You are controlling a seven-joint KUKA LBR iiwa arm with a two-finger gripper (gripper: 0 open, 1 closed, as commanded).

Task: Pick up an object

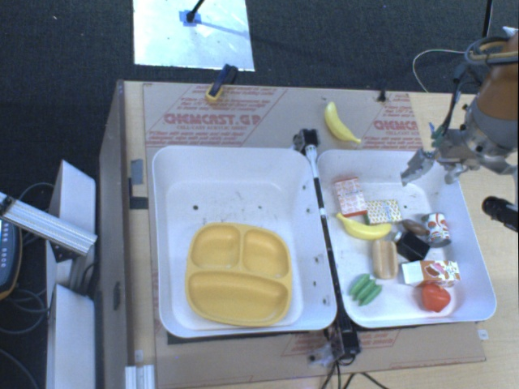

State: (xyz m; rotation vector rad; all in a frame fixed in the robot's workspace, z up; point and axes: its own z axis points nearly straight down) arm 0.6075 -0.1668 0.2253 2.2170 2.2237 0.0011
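Camera view: toy food crowds the right bin, banana touching box and bun. Tool hovers above the far edge, fingers spread, holding nothing. Descending there, I judge, it risks closing on nothing or nudging neighbours.

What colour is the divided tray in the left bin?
Yellow; the divided tray shows clearly in the camera view.

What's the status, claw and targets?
Claw open, holding nothing, above right bin's far corner. Food items lie untouched below, nearest the red-and-white box. Nothing in the way.
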